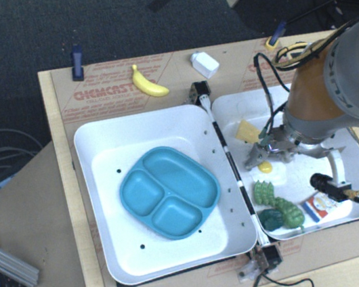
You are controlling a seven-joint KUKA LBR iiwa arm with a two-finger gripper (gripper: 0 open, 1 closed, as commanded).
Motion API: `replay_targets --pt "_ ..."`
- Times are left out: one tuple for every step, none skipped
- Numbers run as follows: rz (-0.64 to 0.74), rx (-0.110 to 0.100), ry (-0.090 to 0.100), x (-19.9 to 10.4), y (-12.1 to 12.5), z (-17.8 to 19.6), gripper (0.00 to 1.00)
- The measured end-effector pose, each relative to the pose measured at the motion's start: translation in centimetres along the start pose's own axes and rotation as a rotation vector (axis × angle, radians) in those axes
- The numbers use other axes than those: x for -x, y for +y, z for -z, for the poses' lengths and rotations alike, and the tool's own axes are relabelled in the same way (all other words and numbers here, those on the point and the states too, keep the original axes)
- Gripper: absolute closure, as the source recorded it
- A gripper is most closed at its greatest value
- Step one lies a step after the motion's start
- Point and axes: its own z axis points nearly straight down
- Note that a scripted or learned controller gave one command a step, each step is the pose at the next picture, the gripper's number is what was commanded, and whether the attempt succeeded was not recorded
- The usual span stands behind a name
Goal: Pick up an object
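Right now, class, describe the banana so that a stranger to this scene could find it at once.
Start at the left bin, the one holding the blue plate. On the brown bench just beyond its far rim lies the banana. It is curved and yellow, unlike the white block nearby.

Two shallow white bins stand on the worktop, the left bin [97,147] and the right bin [245,104]. The left one holds one blue divided plate [168,191] with three compartments. The right one holds two yellow things, a wedge [247,131] and a small round piece [265,167]. It also holds three green toy pieces, a pale ridged one [264,192], a mid-green one [292,214] and a dark teal one [271,219], and one red, white and blue packet [319,206]. Outside the bins lie one banana [149,83], one small white block [205,64] and two small blue items, one at the far left [76,62] and one at the far right [276,36].
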Motion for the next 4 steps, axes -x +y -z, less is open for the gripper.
replay_targets --pt "0.0 -0.002 0.001 -0.2 -1.9 0.0 0.0" --pt "0.0 0.002 -0.002 5.9 2.5 2.0 0.0" --pt "0.001 -0.002 0.002 -0.4 0.6 0.0 0.0" --pt "0.001 0.003 0.0 -0.4 0.8 1.1 1.0"
